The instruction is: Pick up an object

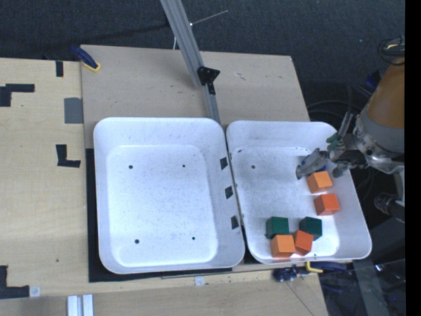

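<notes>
The right bin [263,176] holds several small blocks. An orange cube [320,181] lies near its right wall, with a red-orange block [327,204] just in front of it. Near the front wall sit two dark green blocks [277,226] [310,226], an orange block [283,245] and a red-orange block [303,241]. My gripper [323,168] reaches in from the right and hangs directly over the orange cube's far edge. Its fingers are spread, one to each side of the cube, and nothing is held between them.
The left bin [161,196] lies beside the right one, and their walls meet in the middle. A grey metal pole [187,35] slants across the back of the bench. Black tape marks the wooden bench at the left.
</notes>
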`<state>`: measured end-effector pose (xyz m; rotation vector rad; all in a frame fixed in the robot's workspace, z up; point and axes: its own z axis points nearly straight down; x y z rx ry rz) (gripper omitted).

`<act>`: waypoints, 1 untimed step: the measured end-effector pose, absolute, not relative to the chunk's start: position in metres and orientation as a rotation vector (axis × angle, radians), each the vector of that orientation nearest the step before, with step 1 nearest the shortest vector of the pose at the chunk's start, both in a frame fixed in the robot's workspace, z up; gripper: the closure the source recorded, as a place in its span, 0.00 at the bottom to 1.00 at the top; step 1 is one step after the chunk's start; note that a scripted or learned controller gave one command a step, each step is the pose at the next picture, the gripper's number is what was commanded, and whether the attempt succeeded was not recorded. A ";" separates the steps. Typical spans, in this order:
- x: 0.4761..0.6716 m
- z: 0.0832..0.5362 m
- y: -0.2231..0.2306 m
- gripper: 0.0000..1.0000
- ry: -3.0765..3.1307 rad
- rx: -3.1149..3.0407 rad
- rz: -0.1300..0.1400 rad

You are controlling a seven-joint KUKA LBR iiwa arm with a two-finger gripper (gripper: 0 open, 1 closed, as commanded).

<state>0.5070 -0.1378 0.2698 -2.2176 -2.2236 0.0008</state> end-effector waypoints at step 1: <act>0.507 0.270 -0.138 0.00 -2.223 -2.218 0.001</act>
